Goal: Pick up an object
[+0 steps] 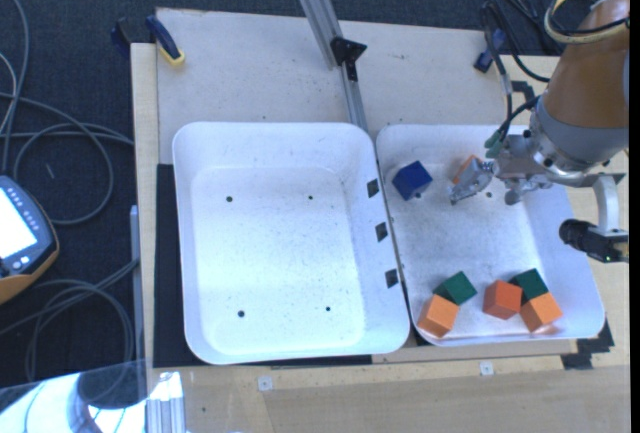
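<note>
Orange block (437,315); fingers (470,183) above bin (480,239)

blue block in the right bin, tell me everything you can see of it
The blue block is a small, solid-coloured cube, plastic or painted wood by its look. It sits turned at an angle on the floor of the right bin, in the upper left part, near the divider. It stands alone, apart from the gripper to its right.

Bright even light, soft shadows
</note>
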Available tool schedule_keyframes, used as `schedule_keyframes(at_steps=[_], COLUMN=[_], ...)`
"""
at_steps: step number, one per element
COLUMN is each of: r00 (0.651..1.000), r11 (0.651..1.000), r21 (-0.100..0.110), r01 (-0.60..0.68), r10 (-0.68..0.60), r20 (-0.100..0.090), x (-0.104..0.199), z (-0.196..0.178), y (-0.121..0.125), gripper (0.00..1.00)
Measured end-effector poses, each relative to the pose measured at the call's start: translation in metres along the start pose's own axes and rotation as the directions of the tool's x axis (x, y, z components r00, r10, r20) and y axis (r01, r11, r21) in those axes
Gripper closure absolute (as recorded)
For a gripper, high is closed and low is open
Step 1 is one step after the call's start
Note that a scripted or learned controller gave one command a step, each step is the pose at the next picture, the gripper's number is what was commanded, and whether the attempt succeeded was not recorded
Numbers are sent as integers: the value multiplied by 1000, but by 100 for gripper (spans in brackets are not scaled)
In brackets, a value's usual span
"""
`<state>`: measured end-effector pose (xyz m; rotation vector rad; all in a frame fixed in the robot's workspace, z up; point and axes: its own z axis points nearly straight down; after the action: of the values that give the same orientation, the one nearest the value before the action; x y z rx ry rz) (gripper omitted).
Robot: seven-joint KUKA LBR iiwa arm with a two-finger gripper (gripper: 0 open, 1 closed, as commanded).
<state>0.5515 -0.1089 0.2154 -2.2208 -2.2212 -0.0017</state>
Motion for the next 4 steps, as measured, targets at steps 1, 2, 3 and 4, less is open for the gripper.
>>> schedule_keyframes(at_steps=[1,2,3,4], r00=[1000,1000,1000,1000], r11=[1000,1000,1000,1000], r21=[4,-4,-3,8], r01=[3,1,-5,3], r10=[-3,-1,5,-3], r20=[0,1,5,-4], x=[21,20,-50,8], z=[71,55,66,88], y=[53,54,82,33], gripper=[0,100,100,100])
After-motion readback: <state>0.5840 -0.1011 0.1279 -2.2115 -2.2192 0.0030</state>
